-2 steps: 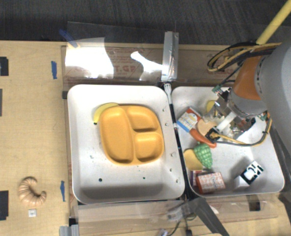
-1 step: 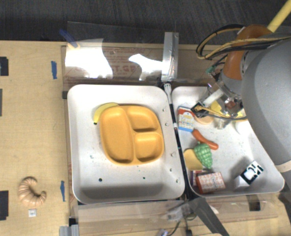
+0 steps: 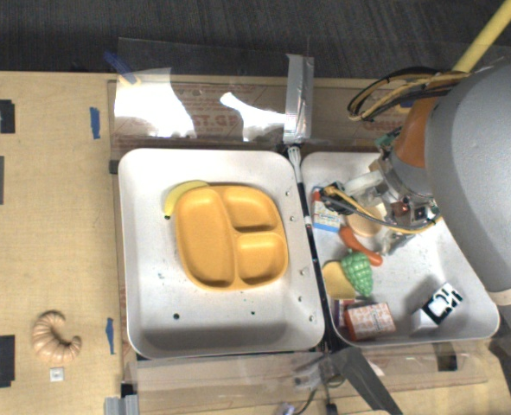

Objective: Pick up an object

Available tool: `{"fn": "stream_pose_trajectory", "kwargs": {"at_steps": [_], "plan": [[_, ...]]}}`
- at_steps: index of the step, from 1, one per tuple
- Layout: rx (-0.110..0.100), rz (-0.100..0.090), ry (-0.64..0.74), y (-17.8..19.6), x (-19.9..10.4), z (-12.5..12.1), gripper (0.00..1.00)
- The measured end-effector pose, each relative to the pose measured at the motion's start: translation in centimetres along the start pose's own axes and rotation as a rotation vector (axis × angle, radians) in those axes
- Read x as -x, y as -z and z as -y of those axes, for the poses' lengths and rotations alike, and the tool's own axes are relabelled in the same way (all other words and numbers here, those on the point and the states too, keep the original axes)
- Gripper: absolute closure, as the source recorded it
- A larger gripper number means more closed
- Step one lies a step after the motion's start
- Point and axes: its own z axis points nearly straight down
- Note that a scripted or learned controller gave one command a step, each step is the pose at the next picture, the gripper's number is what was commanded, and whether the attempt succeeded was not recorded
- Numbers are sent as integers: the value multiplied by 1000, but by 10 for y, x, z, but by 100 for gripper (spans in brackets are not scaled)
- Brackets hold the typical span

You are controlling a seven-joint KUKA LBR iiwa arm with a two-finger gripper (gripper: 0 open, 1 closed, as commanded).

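My gripper [image 3: 369, 221] hangs low over the upper middle of the right bin [image 3: 467, 271], under the grey arm with its orange band. Just below it lies a red-orange carrot-like piece [image 3: 361, 242], close to or touching the gripper. A green knobbly toy [image 3: 357, 272] and a yellow wedge [image 3: 337, 279] lie below that. A red packet [image 3: 369, 319] rests at the bin's front, and a blue and white box [image 3: 326, 218] sits against the left wall. The arm hides the bin's upper right part.
A small black and white object [image 3: 443, 303] lies in the right bin's front right corner. The left bin [image 3: 143, 232] holds an orange divided plate [image 3: 231, 234] with a yellow banana [image 3: 180, 193] poking out behind it. A tan curled toy [image 3: 55, 335] lies on the cardboard at far left.
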Motion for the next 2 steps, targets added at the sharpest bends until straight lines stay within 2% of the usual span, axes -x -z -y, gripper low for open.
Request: {"fn": "stream_pose_trajectory", "kwargs": {"at_steps": [1,2], "plan": [[1,-1,-12,0,18,3,0],[1,0,-6,0,74,14,0]]}}
